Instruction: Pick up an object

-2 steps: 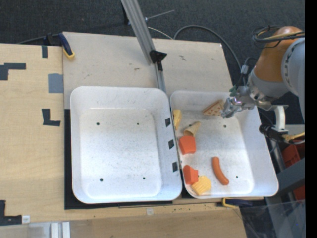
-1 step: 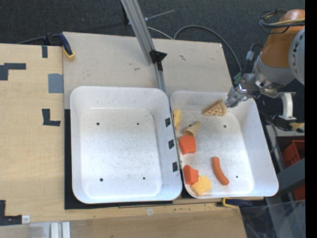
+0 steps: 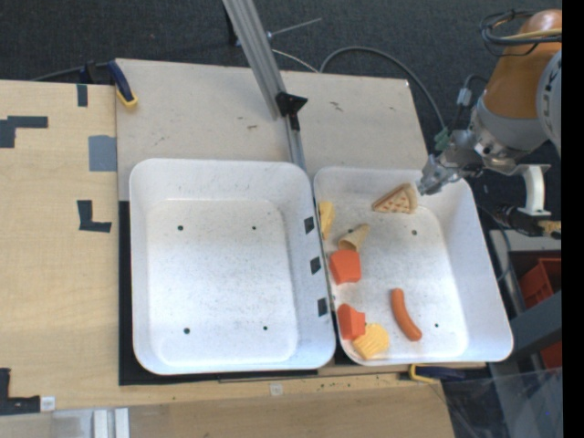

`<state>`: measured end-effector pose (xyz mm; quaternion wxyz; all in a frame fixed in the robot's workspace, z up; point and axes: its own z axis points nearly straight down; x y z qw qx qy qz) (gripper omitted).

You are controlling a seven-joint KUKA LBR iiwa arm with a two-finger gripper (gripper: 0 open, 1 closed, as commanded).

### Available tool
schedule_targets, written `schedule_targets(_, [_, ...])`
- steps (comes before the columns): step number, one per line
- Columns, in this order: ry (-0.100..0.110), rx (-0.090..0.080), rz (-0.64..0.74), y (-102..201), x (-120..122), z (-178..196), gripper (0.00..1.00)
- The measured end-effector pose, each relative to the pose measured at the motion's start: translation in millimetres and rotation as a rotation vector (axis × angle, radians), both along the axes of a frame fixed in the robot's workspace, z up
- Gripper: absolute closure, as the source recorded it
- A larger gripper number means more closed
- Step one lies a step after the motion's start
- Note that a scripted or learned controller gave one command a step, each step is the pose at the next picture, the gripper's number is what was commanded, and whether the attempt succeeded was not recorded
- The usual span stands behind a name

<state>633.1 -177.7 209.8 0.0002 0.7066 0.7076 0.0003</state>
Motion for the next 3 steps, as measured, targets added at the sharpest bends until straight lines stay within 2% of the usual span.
schedule_targets(2, [0.003, 0.002, 0.005, 106, -39, 23, 1.0])
schedule_targets(3, [0.006, 0.001, 0.004, 157, -64, 11, 1.0])
